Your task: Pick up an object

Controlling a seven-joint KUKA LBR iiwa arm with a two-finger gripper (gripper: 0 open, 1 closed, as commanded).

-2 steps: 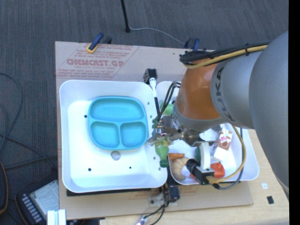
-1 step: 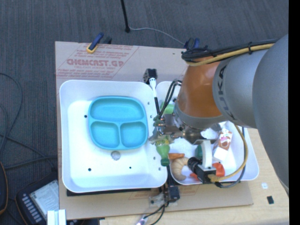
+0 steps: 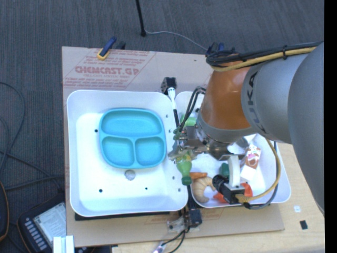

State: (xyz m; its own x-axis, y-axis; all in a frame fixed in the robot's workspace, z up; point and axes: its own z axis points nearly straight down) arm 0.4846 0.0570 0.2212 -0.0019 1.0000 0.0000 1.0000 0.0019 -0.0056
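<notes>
From the fixed overhead camera I am looking down on the brown cardboard-topped table (image 3: 105, 70), which is carrying two shallow white plastic bins side by side. The left white bin (image 3: 84, 157) is holding a light blue three-compartment plastic tray (image 3: 132, 138), lying flat near the bin's centre, and a small grey round disc (image 3: 129, 175) is resting just at the tray's 6 o'clock, apart from it.

The grey arm with its orange wrist band (image 3: 231, 101) is reaching in from 3 o'clock and is covering most of the right white bin (image 3: 281, 186). The tool (image 3: 181, 147) is hanging over the shared wall between the two bins, at the tray's 3 o'clock. I cannot tell how its jaws are standing; the metal parts there are too cluttered and small to read.

Just at the tool's 6 o'clock a green pepper-shaped toy (image 3: 185, 168) is lying at the right bin's left edge. I cannot tell whether the tool is touching it. At its 4 o'clock a tan croissant-shaped toy (image 3: 202, 185) is lying, with a small orange piece (image 3: 198, 175) beside it. A red and white carton-like toy (image 3: 253, 157) is sitting at the bin's 3 o'clock side.

A blue and yellow marker (image 3: 107, 47) is lying at the table's 11 o'clock corner.
</notes>
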